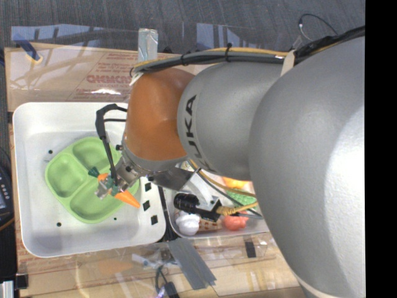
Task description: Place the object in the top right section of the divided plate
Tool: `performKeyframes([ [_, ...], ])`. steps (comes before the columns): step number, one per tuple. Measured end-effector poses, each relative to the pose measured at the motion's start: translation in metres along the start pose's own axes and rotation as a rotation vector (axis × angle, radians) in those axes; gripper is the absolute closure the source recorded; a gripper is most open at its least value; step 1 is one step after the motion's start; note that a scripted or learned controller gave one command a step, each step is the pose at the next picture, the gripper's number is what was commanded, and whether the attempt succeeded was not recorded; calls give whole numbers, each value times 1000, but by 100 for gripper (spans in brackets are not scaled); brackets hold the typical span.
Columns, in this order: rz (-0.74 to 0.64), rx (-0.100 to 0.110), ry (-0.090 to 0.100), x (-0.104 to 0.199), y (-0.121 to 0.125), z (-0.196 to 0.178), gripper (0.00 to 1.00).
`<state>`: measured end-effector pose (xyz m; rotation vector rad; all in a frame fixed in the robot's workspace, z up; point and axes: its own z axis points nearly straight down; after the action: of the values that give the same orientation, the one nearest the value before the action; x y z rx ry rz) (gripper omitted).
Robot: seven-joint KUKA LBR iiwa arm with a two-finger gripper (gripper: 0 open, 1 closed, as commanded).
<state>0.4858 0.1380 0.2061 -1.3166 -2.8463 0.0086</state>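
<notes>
Blocking your view of the right bin [260, 231]: the arm. Gripper [109, 185] sits over green plate [77, 179], carrot [127, 197] beside; grip state unclear.

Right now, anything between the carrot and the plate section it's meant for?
Nothing visible. The carrot sits at the gripper, over the right edge of the green divided plate in the left bin. The plate's sections look bare.

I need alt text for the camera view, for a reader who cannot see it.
A grey and orange robot arm lowers its tool over a green divided plate in the left white bin, with an orange carrot-shaped toy at the tool's tip.
</notes>
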Motion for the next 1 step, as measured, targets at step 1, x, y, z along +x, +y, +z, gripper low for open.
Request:
performKeyframes([
  [1, 0, -3, -1, 0, 1, -1, 0],
])
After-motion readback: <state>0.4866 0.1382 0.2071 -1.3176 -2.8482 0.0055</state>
